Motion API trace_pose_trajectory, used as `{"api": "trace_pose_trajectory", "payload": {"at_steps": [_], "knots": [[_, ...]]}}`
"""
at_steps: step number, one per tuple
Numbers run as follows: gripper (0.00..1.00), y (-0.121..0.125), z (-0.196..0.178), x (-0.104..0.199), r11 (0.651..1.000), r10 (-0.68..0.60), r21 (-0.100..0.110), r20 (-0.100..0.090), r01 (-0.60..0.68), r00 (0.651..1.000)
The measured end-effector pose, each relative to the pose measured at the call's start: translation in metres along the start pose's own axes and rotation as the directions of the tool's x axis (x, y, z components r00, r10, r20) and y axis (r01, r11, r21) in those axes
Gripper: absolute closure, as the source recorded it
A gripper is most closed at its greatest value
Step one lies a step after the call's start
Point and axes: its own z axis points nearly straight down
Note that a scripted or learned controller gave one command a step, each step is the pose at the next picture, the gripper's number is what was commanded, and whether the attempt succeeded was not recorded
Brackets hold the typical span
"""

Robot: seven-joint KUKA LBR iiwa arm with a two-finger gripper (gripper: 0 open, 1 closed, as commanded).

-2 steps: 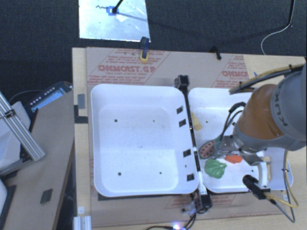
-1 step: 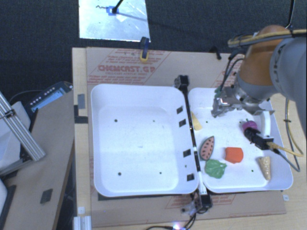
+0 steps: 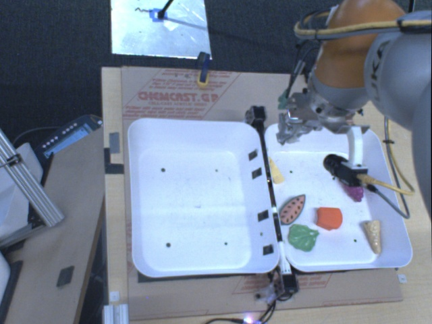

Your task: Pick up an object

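Note:
My gripper [image 3: 289,132] hangs over the far left corner of the right bin [image 3: 395,245], above its floor. Nothing shows in it. Below it, by the divider, lies a thin yellow piece [image 3: 276,172]. Nearer the front are a brown oval with dots [image 3: 292,209], a green lump [image 3: 303,237], an orange block [image 3: 329,218], a purple piece [image 3: 355,193] and a tan cone [image 3: 372,235]. All of them rest on the bin floor, apart from the gripper.
The left bin [image 3: 196,194] sits beside the right one, with black clips [image 3: 256,174] along the shared wall. A cardboard sheet [image 3: 179,93] lies under both bins. The grey arm with its orange band [image 3: 354,32] fills the upper right.

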Motion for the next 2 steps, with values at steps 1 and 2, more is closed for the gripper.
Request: {"api": "trace_pose_trajectory", "payload": {"at_steps": [1, 2], "knots": [[1.00, 0.009, 0.058, 0.049, 1.000, 0.005, 0.012, 0.002, -0.005, 1.000], [1.00, 0.037, 0.048, 0.106, 1.000, 0.005, 0.006, 0.001, -0.005, 1.000]]}}
